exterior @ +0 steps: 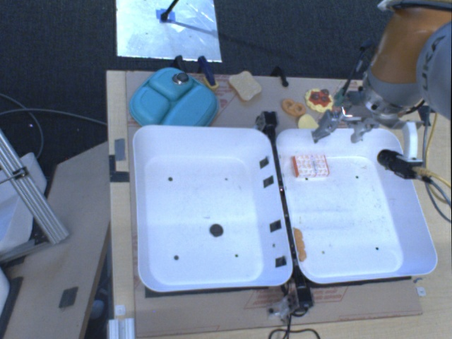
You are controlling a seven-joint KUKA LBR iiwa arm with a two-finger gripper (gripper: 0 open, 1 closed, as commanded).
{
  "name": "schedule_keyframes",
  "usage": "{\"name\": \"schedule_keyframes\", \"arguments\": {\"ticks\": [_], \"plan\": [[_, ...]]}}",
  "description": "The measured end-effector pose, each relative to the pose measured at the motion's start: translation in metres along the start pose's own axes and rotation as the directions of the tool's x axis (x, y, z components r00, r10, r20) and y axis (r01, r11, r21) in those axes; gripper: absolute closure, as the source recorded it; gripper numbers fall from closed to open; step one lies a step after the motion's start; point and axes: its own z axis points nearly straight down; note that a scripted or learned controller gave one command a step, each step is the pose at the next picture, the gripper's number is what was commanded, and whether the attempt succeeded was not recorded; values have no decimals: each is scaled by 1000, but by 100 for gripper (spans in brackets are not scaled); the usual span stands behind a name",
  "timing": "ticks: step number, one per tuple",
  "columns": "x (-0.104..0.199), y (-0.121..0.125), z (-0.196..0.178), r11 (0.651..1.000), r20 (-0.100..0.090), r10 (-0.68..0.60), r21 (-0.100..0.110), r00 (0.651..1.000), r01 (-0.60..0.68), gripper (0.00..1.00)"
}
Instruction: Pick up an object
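- My gripper (341,126) hangs over the far edge of the right bin (395,260).
- In that bin a flat packet (311,166) lies near the far left corner, and a small biscuit (299,244) sits against the left wall, nearer the front.
- The left bin (176,267) sits just beside it, with a small disc (216,229) in its middle.
- Behind the bins, on the bench, lie a lidded tray (173,98), a bread slice (245,85) and small food pieces (308,107).

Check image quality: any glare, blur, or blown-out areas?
Camera view: the shiny silver sheet at top glares; both shallow white bins read near overexposed, hiding floor detail; the grey-and-orange arm's gripper looks soft; the small red-and-white patterned tile stays legible.
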Motion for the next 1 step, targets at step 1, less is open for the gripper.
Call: {"name": "schedule_keyframes", "arguments": {"ticks": [1], "plan": [[-44,-27,122,1000,0,6,12,1000,-6,0]]}}
